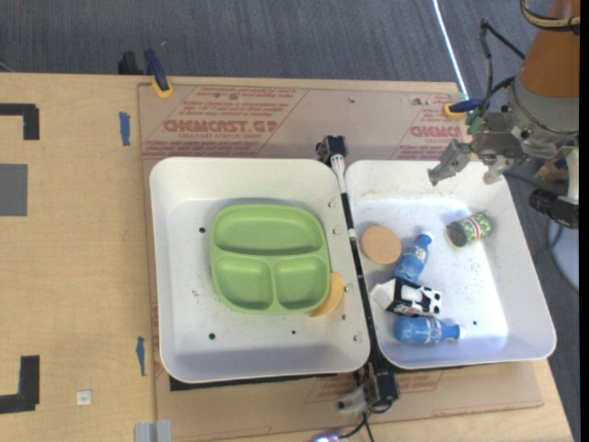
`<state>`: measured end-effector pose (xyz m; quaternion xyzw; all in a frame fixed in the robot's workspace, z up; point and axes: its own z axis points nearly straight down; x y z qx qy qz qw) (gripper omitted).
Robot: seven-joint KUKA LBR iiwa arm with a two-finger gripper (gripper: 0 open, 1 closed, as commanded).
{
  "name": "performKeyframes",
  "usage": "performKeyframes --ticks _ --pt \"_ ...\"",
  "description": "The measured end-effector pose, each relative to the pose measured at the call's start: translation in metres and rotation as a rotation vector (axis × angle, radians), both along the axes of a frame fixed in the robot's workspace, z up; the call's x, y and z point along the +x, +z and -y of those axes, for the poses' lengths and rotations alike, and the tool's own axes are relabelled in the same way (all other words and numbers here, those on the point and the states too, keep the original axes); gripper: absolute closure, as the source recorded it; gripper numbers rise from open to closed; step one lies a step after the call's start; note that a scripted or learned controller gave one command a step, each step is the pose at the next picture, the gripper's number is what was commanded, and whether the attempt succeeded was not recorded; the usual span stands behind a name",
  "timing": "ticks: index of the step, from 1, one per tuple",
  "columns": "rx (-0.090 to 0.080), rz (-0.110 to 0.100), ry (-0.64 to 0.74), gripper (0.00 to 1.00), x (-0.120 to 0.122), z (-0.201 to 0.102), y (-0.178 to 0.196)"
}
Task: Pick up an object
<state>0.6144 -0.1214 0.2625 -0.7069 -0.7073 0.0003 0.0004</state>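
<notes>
Camera view shows us the gripper [468, 162] hovering over the right bin's [529, 325] far edge, its fingers spread apart and holding nothing. Below it we see a green-labelled can [469, 228], a tan disc [380, 244], two blue bottles [412, 257] (one lower) and a black-and-white toy [416, 298]. A green divided plate [270, 256] fills the left bin [175, 247].

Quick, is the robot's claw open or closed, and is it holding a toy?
Gripper: open, holding nothing, up over the far edge of the right bin.
</notes>
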Motion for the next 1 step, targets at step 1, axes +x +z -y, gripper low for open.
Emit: performKeyframes --ticks 1 --pt "0.0 0.003 0.178 0.0 -0.0129 0.0247 -0.1737"
